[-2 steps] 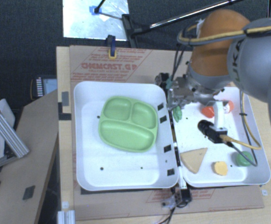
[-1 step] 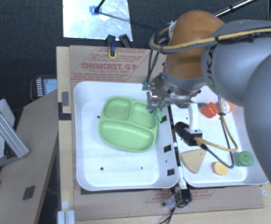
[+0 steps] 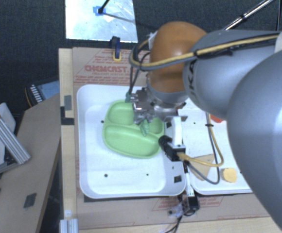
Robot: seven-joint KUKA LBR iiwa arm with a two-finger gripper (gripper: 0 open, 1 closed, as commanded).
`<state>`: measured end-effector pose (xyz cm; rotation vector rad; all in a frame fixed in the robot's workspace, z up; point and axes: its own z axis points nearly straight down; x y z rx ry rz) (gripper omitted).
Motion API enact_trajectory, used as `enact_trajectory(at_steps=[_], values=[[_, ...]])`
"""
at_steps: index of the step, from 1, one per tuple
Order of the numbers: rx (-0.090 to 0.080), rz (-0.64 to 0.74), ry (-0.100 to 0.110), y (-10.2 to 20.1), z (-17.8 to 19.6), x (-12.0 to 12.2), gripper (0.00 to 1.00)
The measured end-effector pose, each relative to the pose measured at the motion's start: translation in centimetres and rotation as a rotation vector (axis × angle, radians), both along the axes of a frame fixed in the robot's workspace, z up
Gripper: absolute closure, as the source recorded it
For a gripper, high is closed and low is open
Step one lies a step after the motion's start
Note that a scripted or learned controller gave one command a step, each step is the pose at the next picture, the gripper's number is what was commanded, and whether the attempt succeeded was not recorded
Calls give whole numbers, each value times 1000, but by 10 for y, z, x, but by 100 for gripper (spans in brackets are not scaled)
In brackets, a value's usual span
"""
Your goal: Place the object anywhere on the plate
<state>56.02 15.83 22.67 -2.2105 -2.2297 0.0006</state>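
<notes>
A light green divided plate (image 3: 126, 140) lies in the left white bin (image 3: 90, 130), toward its middle and right side. My gripper (image 3: 144, 124) hangs straight down over the plate's right part, its tip close to the plate's surface. The wrist and the orange band (image 3: 172, 52) above it hide most of the gripper, and I cannot make out anything held at its tip. A small yellow object (image 3: 229, 174) lies in the right bin (image 3: 199, 140), near its front edge and apart from the gripper.
A bit of red (image 3: 219, 121) shows in the right bin beside the arm. The big grey arm covers most of that bin. Cables (image 3: 214, 154) hang from the wrist across the divider between the bins. A cardboard sheet (image 3: 102, 67) lies behind the bins.
</notes>
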Motion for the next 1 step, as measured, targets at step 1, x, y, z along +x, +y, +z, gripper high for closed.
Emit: enact_trajectory(at_steps=[1], values=[[-1,-2,-1,42,-7,-12,100]])
